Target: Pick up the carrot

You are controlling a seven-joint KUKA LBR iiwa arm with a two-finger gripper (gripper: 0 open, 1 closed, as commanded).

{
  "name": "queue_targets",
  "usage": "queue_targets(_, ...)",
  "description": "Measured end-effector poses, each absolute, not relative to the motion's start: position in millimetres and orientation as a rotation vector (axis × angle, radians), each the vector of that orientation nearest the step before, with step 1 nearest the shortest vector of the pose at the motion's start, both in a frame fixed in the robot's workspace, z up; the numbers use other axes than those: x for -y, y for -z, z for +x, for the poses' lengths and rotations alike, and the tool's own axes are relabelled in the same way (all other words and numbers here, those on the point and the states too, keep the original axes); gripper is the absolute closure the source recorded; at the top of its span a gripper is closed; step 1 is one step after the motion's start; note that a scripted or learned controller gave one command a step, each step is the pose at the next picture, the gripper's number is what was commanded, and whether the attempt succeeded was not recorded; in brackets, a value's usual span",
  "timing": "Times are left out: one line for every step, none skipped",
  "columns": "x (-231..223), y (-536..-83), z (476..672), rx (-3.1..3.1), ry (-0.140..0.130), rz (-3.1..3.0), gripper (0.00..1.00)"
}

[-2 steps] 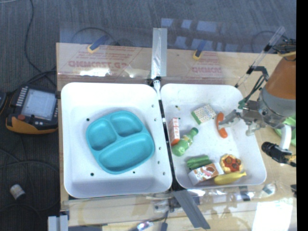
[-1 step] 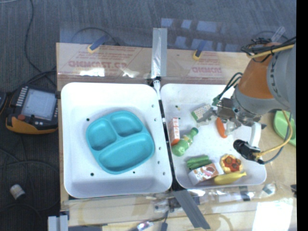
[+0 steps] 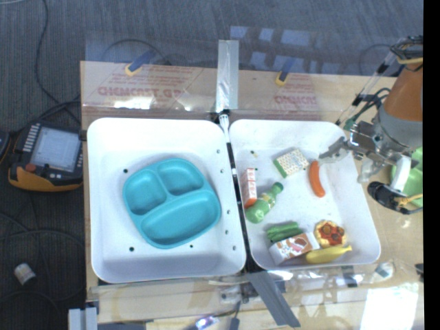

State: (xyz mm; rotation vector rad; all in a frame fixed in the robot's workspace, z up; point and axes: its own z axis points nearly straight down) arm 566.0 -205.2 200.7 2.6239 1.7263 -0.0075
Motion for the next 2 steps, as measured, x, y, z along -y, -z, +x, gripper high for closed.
queue_targets(158, -162, 572.2, -1.57, 0.011, 2.722, 0.0)
queue_targets(161, -172, 515.9, -1.423, 0.012, 2.801, 0.0)
